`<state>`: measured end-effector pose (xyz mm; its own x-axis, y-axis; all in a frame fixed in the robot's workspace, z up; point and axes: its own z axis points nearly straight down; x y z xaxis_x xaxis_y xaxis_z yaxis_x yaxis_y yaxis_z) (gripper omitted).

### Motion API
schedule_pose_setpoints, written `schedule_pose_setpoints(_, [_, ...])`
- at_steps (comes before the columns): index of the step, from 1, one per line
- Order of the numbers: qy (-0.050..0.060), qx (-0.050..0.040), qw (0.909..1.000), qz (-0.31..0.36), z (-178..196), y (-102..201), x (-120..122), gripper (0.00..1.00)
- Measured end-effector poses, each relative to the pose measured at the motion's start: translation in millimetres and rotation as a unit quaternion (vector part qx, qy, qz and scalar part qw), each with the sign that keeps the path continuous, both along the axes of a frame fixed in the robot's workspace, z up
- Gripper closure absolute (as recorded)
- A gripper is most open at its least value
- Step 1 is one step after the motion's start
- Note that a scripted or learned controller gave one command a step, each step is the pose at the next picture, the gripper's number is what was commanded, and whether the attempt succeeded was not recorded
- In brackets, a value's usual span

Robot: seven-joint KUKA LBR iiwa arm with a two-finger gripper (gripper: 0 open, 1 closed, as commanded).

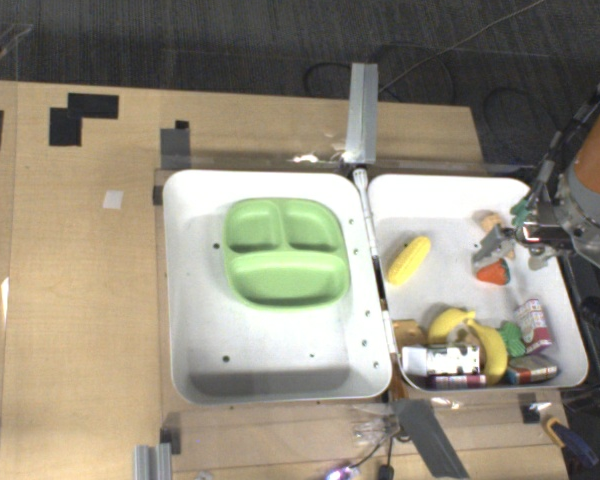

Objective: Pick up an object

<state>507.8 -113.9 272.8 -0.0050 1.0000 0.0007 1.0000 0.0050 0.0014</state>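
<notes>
My gripper (492, 251) hangs low over the right side of the right bin (440, 200), reaching in from the right. A small orange-red object (494, 274) lies just below and beside it, touching or nearly touching. A small beige piece (490, 220) sits just behind the gripper. A yellow corn cob (409, 259) lies apart, to the left in the same bin. I cannot make out anything held.
Along the right bin's front edge lie a banana (477, 332), a dark can (443, 364), a brown block (405, 330), a green item (511, 343) and a small pink-labelled bottle (533, 324). The left bin (195, 298) holds a green divided plate (283, 251).
</notes>
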Motion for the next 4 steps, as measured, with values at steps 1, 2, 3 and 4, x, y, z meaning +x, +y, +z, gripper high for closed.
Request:
schedule_pose_setpoints(1, [0.000, -0.0001, 0.9997, 0.025, -15.2, -3.2, 8.9, 0.00])
schedule_pose_setpoints(2, [-0.001, -0.0002, 0.9991, -0.043, -5.6, -36.5, 24.6, 0.00])
schedule_pose_setpoints(3, [0.000, -0.0001, 0.9966, 0.083, -84.8, 13.0, 51.7, 0.00])
schedule_pose_setpoints(4, [-0.002, -0.0005, 0.9891, 0.147, -171.9, 0.5, 107.3, 0.00])
